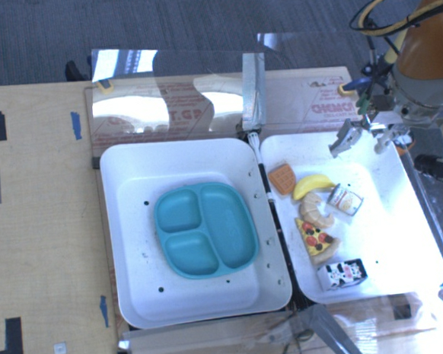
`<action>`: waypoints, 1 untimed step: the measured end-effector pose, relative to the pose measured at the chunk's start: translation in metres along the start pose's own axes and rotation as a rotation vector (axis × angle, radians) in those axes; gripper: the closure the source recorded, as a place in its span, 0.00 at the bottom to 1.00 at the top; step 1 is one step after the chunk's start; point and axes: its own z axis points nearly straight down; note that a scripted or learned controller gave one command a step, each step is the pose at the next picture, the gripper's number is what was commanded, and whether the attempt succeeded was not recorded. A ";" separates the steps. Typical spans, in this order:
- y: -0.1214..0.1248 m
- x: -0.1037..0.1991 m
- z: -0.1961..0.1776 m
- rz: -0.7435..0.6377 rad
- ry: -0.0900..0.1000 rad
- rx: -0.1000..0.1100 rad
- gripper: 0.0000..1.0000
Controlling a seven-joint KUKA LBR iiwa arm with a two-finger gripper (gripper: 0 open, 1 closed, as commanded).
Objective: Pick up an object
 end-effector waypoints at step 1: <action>0.015 -0.001 0.123 0.000 0.002 0.013 0.00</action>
